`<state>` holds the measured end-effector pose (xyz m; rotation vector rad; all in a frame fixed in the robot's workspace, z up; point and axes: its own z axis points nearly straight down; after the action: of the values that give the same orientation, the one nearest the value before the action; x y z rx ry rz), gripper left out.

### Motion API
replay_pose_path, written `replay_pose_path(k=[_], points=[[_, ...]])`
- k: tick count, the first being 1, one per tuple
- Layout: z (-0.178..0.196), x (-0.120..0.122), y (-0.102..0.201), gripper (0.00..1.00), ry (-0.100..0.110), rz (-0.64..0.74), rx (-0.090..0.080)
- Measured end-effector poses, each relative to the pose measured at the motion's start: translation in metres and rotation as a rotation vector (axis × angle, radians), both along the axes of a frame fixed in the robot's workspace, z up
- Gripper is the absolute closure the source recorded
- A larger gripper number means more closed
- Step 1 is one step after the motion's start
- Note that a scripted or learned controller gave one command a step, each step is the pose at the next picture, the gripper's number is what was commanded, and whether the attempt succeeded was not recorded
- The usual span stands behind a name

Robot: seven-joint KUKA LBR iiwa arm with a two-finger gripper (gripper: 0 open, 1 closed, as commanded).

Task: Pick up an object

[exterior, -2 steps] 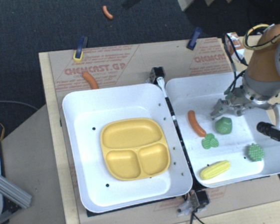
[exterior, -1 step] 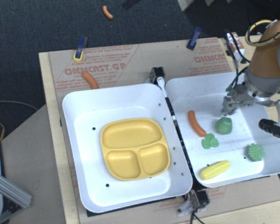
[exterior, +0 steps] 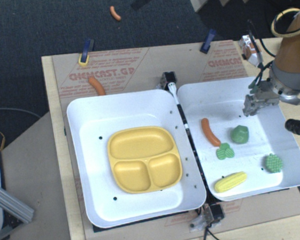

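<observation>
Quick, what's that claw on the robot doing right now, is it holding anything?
Gripper: above the right bin, nothing seen between its fingers; open or closed cannot be told.

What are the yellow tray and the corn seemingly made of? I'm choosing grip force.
Yellow tray: likely moulded plastic, smooth with a soft sheen and rounded compartment edges. Corn: probably toy plastic or rubber, uniformly coloured with a bumpy surface; hardness can't be judged.

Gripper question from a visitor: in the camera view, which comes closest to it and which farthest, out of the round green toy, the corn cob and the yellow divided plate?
From the gripper, nearest first:
1. Round green toy, just below it in the right bin.
2. Corn cob, at that bin's near edge.
3. Yellow divided plate, across in the left bin.
</observation>
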<state>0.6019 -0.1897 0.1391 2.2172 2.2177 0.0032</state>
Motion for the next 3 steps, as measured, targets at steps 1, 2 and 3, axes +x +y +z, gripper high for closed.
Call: replay_pose_path(k=[1, 2, 3], points=[[0.06, -0.007, 0.0, 1.0, -0.003, 0.0, -0.001], [0.088, -0.006, 0.0, 1.0, -0.001, 0.001, 0.0], [0.098, -0.027, 0.052, 1.0, 0.007, 0.005, 0.006]])
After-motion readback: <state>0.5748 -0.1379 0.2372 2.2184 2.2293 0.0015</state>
